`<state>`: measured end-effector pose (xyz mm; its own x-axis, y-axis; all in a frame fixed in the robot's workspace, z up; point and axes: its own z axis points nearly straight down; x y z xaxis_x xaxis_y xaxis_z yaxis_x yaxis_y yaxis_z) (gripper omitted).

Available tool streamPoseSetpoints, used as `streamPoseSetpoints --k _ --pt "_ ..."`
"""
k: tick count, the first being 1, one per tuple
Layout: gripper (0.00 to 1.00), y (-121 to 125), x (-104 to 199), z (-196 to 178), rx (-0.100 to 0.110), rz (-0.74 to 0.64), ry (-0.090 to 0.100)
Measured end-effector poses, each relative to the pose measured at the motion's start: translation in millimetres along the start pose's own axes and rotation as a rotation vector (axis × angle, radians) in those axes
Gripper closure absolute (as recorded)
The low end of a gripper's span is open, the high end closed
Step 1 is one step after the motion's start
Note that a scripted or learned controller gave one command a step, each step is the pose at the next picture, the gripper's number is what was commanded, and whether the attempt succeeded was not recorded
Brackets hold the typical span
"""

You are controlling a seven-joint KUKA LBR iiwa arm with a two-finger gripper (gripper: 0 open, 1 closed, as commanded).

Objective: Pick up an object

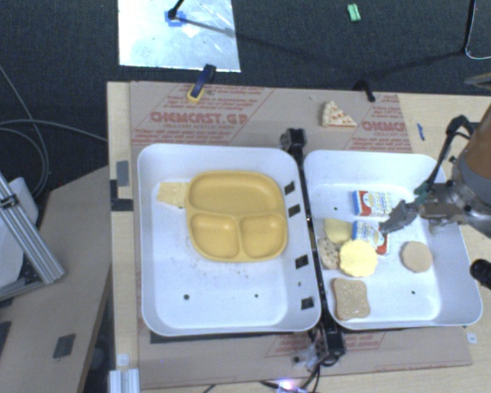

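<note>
My gripper (395, 218) reaches in from the right and hangs low over the middle of the right bin (454, 301). Its tip is just right of a small blue and white carton (365, 231) and below a larger red, white and blue carton (370, 202). A round yellow piece (358, 259) lies just below the small carton. A round tan cookie (416, 256) sits to the right, under the arm. I see nothing held in the gripper.
The right bin also holds a pale yellow lump (337, 228), a speckled cracker (330, 255) and a toast slice (351, 298). In the left bin (159, 301) lie a yellow divided plate (235, 215) and a pale square (173, 193). A pizza slice (338, 115) lies on the bench behind.
</note>
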<state>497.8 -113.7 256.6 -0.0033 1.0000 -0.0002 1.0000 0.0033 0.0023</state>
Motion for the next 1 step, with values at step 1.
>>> streamPoseSetpoints --k 1 --pt "0.00 22.3 30.3 143.4 0.008 -0.004 0.003"
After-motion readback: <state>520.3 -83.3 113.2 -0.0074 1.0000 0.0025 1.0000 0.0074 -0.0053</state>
